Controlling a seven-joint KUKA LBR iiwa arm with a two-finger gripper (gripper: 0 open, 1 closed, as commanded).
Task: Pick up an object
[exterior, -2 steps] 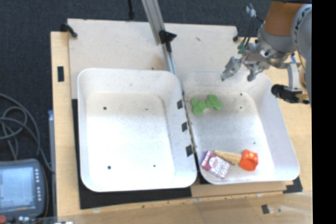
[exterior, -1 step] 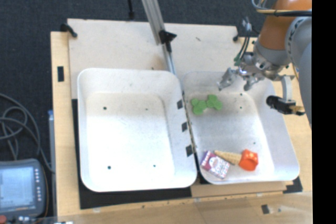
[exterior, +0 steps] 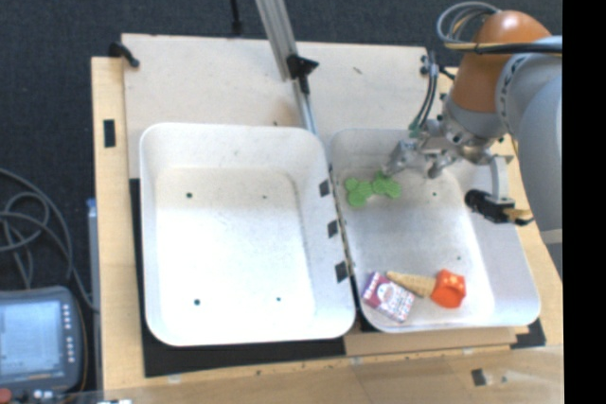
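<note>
In the right bin (exterior: 492, 251), a green knobbly toy (exterior: 369, 189) lies near the upper left corner. Along the front wall sit a purple-and-white packet (exterior: 388, 295), a tan cone (exterior: 409, 281) and an orange block (exterior: 449, 289). My gripper (exterior: 417, 162) hangs over the back of the right bin, just right of and above the green toy. Its fingers stand open with nothing between them. The tip of the left finger is close to the toy's right end.
The left bin (exterior: 151, 203) stands beside the right one, with a few dark specks on its floor. A slanted metal pole (exterior: 275, 24) rises behind the bins. The arm's orange band (exterior: 488, 61) sits above the right bin's back right corner.
</note>
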